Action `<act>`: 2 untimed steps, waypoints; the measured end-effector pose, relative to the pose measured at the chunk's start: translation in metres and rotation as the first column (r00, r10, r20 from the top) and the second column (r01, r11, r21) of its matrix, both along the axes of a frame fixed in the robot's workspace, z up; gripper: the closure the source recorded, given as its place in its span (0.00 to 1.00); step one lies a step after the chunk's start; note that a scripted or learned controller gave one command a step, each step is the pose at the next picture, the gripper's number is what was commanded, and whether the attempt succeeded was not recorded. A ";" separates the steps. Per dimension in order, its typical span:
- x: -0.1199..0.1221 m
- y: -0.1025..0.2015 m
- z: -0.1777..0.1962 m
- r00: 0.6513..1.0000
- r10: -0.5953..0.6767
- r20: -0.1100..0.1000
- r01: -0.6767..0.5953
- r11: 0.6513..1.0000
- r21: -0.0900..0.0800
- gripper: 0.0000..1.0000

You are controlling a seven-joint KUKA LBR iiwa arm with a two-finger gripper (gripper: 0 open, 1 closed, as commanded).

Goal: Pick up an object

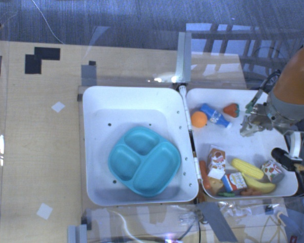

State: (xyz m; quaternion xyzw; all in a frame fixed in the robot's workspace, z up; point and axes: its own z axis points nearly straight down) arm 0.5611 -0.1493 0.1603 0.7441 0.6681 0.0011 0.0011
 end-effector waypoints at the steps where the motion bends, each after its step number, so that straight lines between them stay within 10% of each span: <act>1: 0.000 0.000 0.000 1.000 0.000 0.001 0.000 1.000 0.000 0.00; 2: -0.046 0.047 -0.071 0.999 -0.034 0.011 0.034 0.999 -0.001 0.00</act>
